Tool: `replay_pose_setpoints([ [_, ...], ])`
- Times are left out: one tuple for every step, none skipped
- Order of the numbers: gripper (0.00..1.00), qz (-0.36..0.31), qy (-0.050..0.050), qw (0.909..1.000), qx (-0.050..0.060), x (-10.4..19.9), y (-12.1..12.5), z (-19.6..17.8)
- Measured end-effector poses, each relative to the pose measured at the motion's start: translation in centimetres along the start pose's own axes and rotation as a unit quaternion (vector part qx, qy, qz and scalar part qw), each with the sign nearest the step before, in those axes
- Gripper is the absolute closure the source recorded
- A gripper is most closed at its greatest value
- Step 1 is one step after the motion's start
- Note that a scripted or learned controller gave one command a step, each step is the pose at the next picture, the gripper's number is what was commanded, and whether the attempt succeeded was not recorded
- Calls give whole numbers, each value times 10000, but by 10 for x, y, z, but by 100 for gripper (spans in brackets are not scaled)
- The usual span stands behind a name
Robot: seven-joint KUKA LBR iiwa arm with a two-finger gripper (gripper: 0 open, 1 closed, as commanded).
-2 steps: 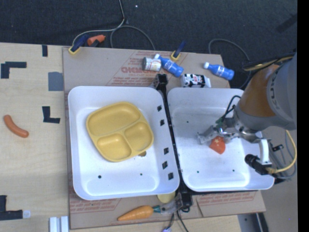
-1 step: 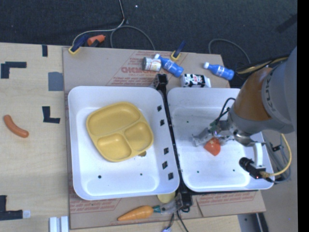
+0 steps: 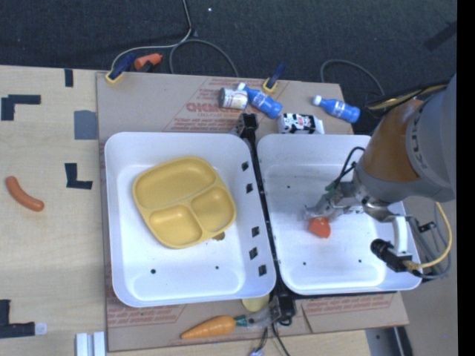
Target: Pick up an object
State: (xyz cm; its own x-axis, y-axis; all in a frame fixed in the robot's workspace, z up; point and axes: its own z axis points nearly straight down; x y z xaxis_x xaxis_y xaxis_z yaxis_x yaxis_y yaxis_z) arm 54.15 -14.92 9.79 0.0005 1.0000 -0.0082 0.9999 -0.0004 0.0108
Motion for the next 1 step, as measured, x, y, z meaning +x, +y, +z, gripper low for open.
replay_pose_setpoints([
  [100, -49, 55, 10000, 23, 80, -10, -92],
])
